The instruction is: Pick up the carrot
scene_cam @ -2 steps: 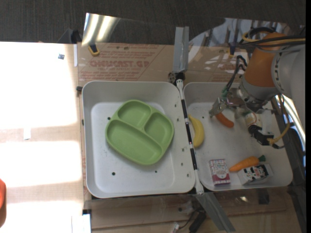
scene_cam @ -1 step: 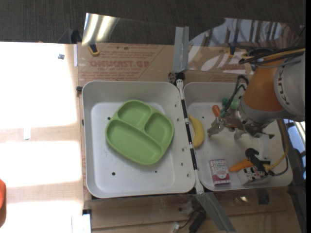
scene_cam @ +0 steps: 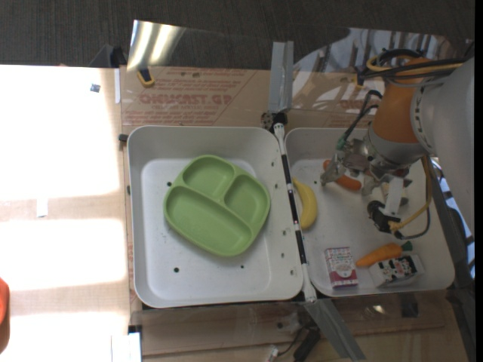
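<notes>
Wrist parts hide much of the tool (scene_cam: 349,173), its grip unreadable; carrot (scene_cam: 383,253) lies near the bin's front.

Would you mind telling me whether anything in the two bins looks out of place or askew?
Nothing looks spilled or damaged. The green divided plate lies turned at an angle in the left bin. The banana rests against the right bin's left wall, and the carrot lies slanted beside a small carton.

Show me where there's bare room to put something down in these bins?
Left bin: bare floor all around the green plate, widest along the front. Right bin: a patch between banana and carrot. Crowded under the gripper and along the front.
</notes>
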Robot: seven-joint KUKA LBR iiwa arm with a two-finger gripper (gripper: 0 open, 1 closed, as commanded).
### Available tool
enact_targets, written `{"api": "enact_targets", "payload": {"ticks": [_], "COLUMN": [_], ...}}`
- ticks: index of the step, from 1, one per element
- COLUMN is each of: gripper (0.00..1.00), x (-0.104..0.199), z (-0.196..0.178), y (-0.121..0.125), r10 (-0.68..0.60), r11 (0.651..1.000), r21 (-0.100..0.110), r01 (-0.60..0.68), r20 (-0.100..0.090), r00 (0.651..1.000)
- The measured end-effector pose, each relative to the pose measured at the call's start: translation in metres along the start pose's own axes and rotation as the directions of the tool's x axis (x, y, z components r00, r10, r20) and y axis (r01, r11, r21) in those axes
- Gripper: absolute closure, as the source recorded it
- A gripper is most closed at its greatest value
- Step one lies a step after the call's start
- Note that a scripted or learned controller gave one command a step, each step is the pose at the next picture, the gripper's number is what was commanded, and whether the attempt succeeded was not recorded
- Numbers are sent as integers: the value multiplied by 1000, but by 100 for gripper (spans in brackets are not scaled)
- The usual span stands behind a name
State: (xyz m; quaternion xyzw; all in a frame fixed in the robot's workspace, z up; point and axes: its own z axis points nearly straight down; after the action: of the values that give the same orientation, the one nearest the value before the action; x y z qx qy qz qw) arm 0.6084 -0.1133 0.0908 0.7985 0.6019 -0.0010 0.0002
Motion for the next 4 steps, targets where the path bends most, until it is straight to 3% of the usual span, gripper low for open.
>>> {"api": "enact_targets", "payload": {"ticks": [1, 2, 3, 4], "gripper": [0, 0, 0, 100], "x": [-3, 32, 27, 26], "z": [1, 1, -3, -11], "y": [52, 42, 26, 26], "r10": [21, 153, 177, 174], "r11": [1000, 988, 984, 985], "r21": [4, 4, 2, 4], "r01": [-21, -153, -177, -174], "r20": [1, 1, 1, 4], "r00": [1000, 988, 984, 985]}}
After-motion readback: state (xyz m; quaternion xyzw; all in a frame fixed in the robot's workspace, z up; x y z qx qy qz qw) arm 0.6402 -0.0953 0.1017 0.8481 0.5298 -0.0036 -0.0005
